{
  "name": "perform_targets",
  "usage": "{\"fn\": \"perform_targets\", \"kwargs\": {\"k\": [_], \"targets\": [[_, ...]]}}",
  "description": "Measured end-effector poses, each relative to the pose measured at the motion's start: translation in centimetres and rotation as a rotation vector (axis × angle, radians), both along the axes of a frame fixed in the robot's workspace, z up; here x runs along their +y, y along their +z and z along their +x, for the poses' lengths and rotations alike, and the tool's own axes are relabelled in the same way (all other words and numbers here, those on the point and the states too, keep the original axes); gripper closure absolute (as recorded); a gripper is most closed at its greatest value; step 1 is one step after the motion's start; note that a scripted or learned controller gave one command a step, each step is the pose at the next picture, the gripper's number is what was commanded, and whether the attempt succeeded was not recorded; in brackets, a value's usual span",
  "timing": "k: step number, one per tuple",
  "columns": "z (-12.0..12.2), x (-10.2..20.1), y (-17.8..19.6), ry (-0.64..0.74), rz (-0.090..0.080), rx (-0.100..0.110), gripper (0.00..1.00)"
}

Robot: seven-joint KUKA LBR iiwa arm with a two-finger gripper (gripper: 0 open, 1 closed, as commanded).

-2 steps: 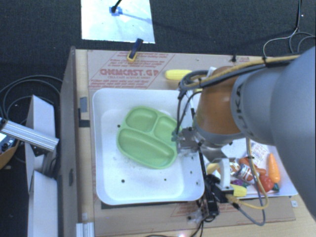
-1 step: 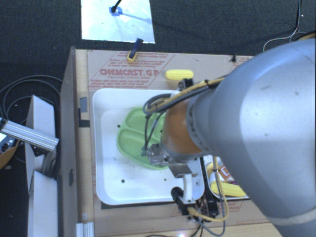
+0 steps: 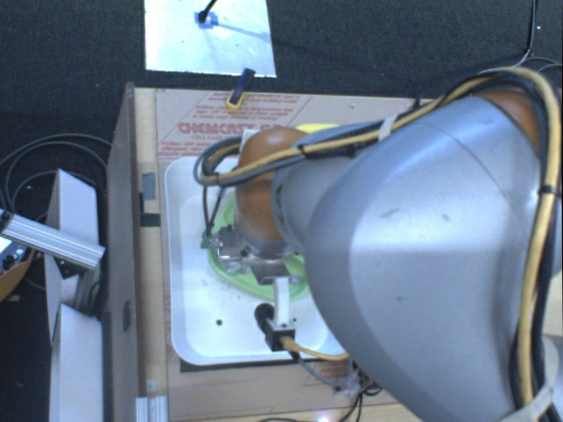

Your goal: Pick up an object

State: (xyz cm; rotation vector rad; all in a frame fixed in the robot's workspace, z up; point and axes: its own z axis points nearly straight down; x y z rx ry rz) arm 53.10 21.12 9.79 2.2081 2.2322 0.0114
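Left of frame: black cables (image 3: 35, 170) on dark floor, an aluminium extrusion (image 3: 53, 240) and white panels at the left edge. Top centre: a pale sheet (image 3: 176, 33) with a small blue marker on it.

Centre: white bin (image 3: 198, 323) sits in a cardboard-lined bench (image 3: 220, 117) with red print. A lime-green object (image 3: 230, 266), looks like a shallow dish or lid, lies in the bin's middle, mostly covered by the wrist. A yellow object (image 3: 317, 130) peeks out above the arm near the bin's top edge.

Gripper (image 3: 242, 253): directly over the green object, pointing down into the bin. Fingers hidden under the wrist flange, so cannot tell if apart or together, or whether anything is held or touched.

Arm (image 3: 422, 262): comes in from the right, big grey link filling the right half of frame, orange band (image 3: 259, 187) just above the wrist, cables (image 3: 308, 143) running along it.
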Motion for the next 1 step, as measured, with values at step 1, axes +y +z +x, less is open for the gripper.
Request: {"fn": "perform_targets", "kwargs": {"k": [1], "targets": [[-4.41, -0.86, 14.83, -0.004, 0.003, -0.004, 1.00]]}}
